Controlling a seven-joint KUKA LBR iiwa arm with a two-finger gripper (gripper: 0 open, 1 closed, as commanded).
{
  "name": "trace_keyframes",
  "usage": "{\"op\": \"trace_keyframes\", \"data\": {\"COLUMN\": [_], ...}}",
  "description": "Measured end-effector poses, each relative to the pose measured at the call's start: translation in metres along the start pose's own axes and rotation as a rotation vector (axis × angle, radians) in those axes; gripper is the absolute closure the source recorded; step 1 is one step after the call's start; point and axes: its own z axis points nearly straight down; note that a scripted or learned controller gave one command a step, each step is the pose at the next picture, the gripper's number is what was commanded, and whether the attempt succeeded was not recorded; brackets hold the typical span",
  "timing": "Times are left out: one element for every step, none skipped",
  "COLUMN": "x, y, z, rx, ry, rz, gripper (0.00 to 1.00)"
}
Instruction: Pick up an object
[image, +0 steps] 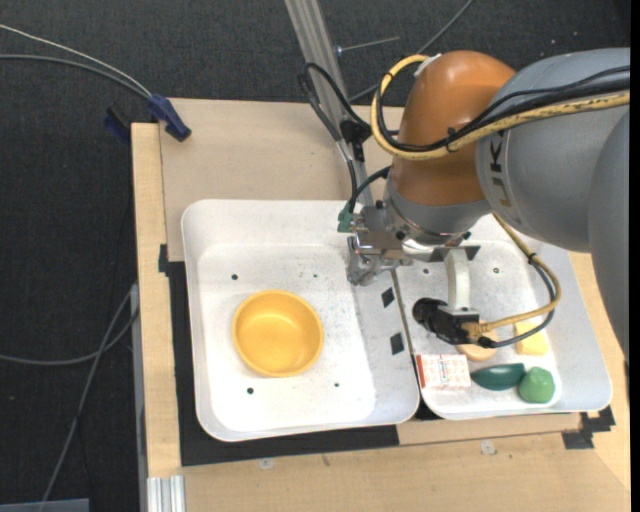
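Arm: grey, orange band above the wrist, reaches in from the right and covers much of the right bin (585, 395).
Gripper (362, 268): hangs over the upper right corner of the left bin (215, 400), just beside the ridge between the two bins.
Fingers: too small and dark to read; I cannot tell whether they stand apart or together, and nothing shows between them.
Yellow bowl (277, 332): upright in the left bin, left of centre, apart from every wall, with bare white floor all round it.
Right bin, near edge: a small white packet (442, 371) with red print, illegible; a dark green piece (497, 377); a lighter green piece (537, 385); a yellow piece (533, 345) behind them.
Counter (240, 150): tan board, blue clip (168, 116) at its far left corner.
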Motion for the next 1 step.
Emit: {"op": "trace_keyframes", "data": {"x": [-0.0037], "y": [0.0008], "z": [0.0012], "rx": [0.0], "ry": [-0.002], "rz": [0.007], "gripper": [0.0]}}
